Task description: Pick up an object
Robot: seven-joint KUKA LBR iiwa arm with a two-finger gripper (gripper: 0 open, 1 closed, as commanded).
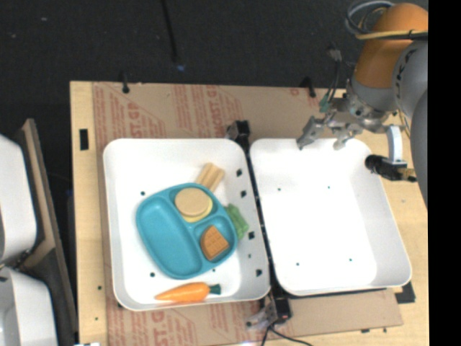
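Step in hand: we judge this to be the approach, before any grasp; nothing has been lifted and every object lies in the left bin
Pincer: the two-finger pincer on the grey arm with the orange band hangs over the far rim of the shallow white right-hand bin, its two fingers spread apart and pointing down, nothing between them
Objects to choose from: in the shallow white left-hand bin we see a blue compartment tray of plastic carrying a round tan biscuit-like disc in its far compartment and a brown square waffle-like piece in its near right one
Around the tray: a pale wooden block touches the tray's far edge, a green leafy piece sits just beside its right side, and an orange toy carrot with a green top lies apart from it by the near wall
Next move: we think the arm must cross left over the divide between the bins, settle above one object, and descend with fingers straddling it
Likely pick: the carrot, lying clear of the rest, looks easiest to us, though the near wall crowds it
Worktop: the brown cardboard-covered worktop bears both bins side by side
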